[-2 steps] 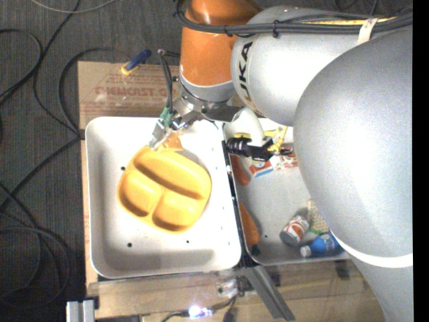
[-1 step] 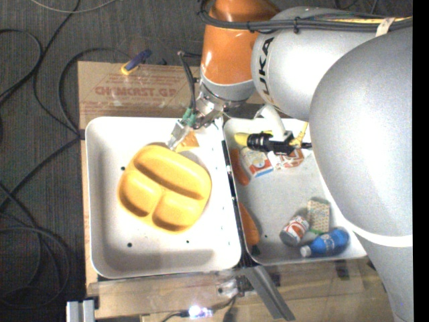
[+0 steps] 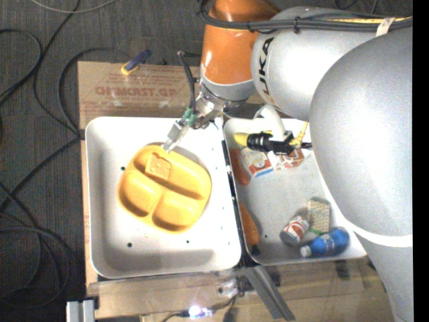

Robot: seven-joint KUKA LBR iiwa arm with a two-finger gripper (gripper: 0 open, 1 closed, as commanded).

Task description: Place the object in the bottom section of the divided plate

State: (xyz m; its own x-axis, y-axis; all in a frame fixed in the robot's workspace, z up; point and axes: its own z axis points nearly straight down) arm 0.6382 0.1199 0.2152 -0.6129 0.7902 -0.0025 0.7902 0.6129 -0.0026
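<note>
Left bin [image 3: 107,247] holds the yellow plate [image 3: 175,213]. I see the object [image 3: 159,166], a flat tan square, lying in its far-left section. Gripper [image 3: 173,138] is over the plate's far rim, near the object; jaw state I cannot tell. Right bin [image 3: 268,206]: can [image 3: 293,231], blue bottle [image 3: 328,242], packet [image 3: 258,163].

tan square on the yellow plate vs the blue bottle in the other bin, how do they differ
The tan square is flat and pale brown; the blue bottle is rounded, blue with a white cap. The tan square rests in a section of the yellow plate; the blue bottle lies on its side on the other bin's floor, beside a small can. Both lie in shallow white bins.
</note>
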